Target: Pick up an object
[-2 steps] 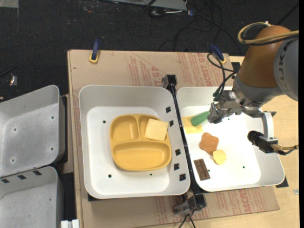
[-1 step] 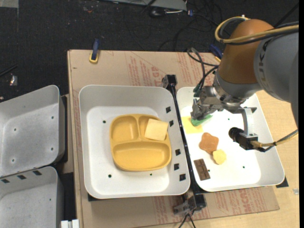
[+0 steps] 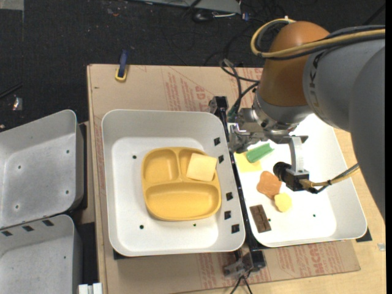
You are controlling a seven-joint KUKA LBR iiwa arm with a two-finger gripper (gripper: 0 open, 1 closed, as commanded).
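Tool (image 3: 244,138) over top-left corner of right white bin (image 3: 343,222), grip state can't tell, just beside green rectangular block (image 3: 259,152); orange wedge (image 3: 268,183), yellow round piece (image 3: 282,202), brown bar (image 3: 260,218) lie in same bin.

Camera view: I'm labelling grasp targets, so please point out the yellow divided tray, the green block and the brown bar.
yellow divided tray (image 3: 180,204): camera view, floor of its large compartment.
green block (image 3: 258,152): camera view, middle of its top face.
brown bar (image 3: 260,218): camera view, middle of its length.
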